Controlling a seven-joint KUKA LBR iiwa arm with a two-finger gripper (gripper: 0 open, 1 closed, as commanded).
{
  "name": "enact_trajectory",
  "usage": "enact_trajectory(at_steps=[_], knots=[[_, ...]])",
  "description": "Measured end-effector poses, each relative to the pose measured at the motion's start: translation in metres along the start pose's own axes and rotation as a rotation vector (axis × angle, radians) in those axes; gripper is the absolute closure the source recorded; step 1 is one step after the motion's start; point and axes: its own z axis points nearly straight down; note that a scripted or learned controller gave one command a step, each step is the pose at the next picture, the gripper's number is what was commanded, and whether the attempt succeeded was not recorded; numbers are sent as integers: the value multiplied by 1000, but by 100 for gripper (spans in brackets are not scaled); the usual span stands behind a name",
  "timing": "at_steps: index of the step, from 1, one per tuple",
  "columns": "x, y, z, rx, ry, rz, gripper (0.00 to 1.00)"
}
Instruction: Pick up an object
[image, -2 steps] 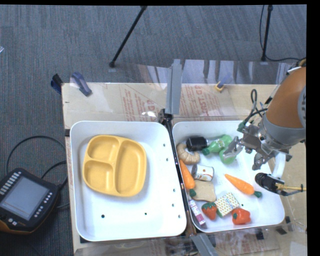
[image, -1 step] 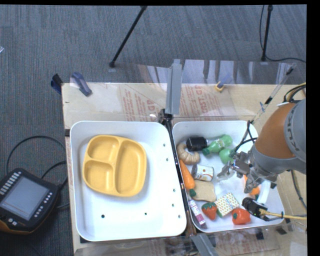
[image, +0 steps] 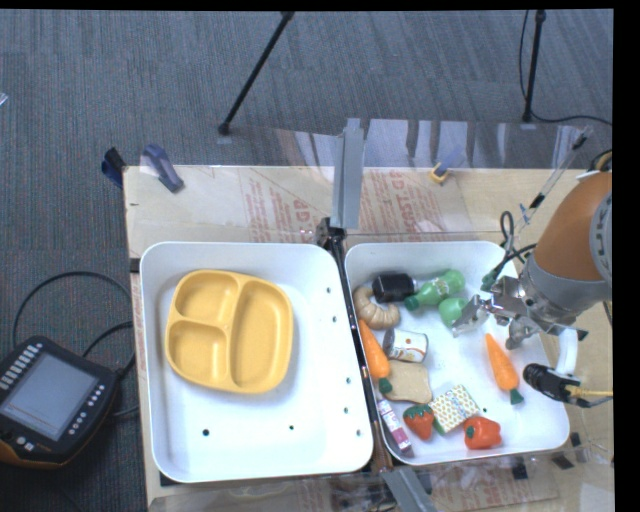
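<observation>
camera view looks down on the table (image: 230, 205) with two white bins side by side. at the right of the frame the end effector (image: 487, 312) hangs low over the right bin (image: 545, 425), just right of a green bottle (image: 432, 290) and just above a carrot (image: 501, 364); whether it is spread or pressed together cannot be told, and nothing shows pinched in it. a second carrot (image: 374, 352), a small can (image: 407, 345), a toast slice (image: 410, 381), a strawberry (image: 419, 421) and a red pepper (image: 482, 432) lie lower in that bin. the left bin (image: 330, 440) holds a yellow divided plate (image: 230, 331).
</observation>
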Motion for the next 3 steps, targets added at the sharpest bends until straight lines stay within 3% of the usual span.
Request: enact_trajectory(at_steps=[1,2,3], knots=[[12,-34,31,3,3,47,0],[10,22,-8,-3,0,-50,0],[-7,-8,32,5,5,-128,0]])
